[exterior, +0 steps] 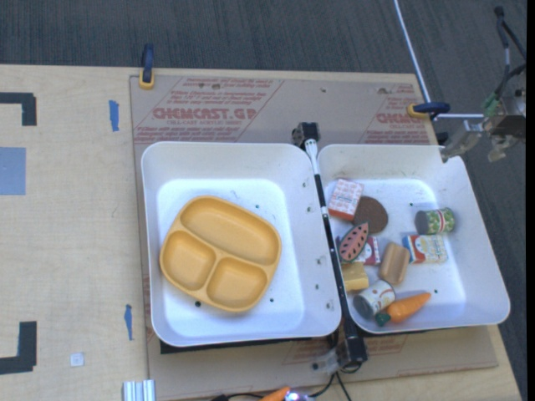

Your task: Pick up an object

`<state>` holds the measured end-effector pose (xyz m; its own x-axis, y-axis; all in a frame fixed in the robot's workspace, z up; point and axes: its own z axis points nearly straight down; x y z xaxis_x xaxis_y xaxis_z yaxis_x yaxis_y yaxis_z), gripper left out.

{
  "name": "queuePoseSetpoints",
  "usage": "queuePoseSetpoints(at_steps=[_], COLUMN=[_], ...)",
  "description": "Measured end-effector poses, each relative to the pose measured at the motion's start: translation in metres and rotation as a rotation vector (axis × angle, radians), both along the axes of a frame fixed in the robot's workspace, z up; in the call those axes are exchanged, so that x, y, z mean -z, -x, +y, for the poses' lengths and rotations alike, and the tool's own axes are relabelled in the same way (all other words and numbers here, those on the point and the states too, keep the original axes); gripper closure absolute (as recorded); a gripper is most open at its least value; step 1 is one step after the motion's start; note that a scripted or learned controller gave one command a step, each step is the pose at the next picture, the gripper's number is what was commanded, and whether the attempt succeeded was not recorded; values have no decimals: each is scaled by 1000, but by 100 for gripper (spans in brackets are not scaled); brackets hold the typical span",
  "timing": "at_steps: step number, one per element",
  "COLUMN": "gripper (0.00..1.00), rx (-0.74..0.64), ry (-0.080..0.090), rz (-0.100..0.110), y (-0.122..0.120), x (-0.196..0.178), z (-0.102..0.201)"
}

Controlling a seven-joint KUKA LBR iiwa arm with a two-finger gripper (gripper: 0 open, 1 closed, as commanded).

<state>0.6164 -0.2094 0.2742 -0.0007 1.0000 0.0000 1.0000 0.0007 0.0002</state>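
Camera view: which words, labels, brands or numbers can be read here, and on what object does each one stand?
"CHEMCAST GP": red print, repeated, on the brown protective sheet under the two bins; the smaller lines around it are too blurred to read.
Labels on the green can, the small cartons and the other toy groceries in the right bin: too small to read.

A brown board (276, 107) on the bench (58, 249) carries two white bins (159, 170).

Pincer (501, 132) at the view's far right edge, well above bench level, partly cropped.
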Motion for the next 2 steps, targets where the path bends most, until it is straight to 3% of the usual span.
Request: queuePoseSetpoints(at_steps=[1,2], gripper=[0,0], rx=[0,-1], ry=[-1,0], rz=[1,-2], y=[6,32], x=[138,188], z=[-13,26])
